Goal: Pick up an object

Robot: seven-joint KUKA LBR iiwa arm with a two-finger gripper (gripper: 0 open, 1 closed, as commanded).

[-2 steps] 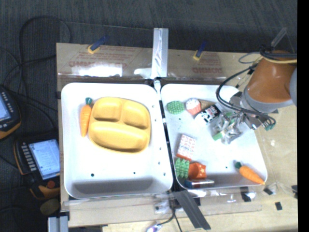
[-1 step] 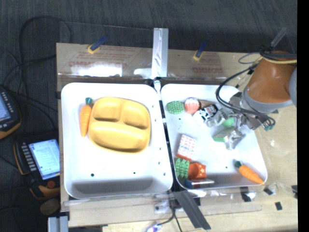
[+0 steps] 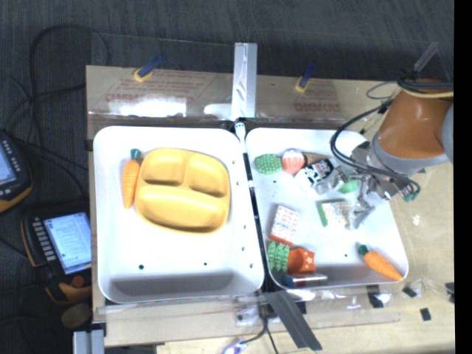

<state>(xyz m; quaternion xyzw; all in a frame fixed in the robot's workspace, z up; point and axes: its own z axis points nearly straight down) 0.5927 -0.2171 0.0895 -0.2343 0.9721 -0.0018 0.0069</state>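
Pincer (image 3: 352, 201) hung low in the right bin (image 3: 394, 231) over a small green-and-white packet (image 3: 335, 212), presumably lining up a grab; couldn't tell whether spread or pressed together.

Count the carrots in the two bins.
2. One carrot lies in the left bin, beside the yellow tray, on its left. The other carrot lies in the right bin, near its lower right corner. More could be hidden under the arm.
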